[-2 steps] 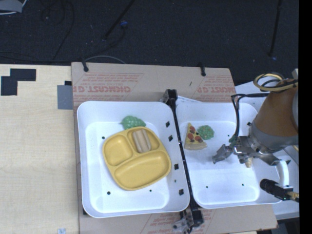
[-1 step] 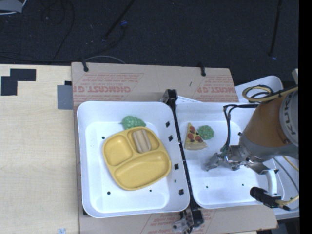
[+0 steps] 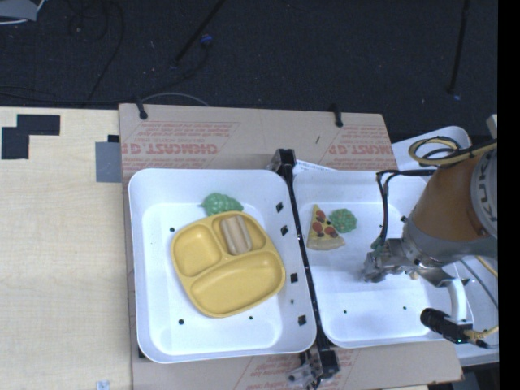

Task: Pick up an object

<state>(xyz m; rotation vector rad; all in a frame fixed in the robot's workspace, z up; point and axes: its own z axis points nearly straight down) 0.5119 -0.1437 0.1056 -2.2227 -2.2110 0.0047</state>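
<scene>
The small toy pizza slice (image 3: 325, 229), yellow with red dots, lies flat in the right white bin (image 3: 357, 327), touching a bumpy green toy (image 3: 344, 218). The metal gripper (image 3: 379, 267) sits low nearby, gripping nothing.

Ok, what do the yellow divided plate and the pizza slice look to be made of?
The yellow divided plate looks like moulded plastic: even colour, rounded compartment walls, soft sheen. The pizza slice looks like a toy, plastic or rubber perhaps: flat printed-looking toppings and a thick, neat edge. It is too small to tell more.
</scene>
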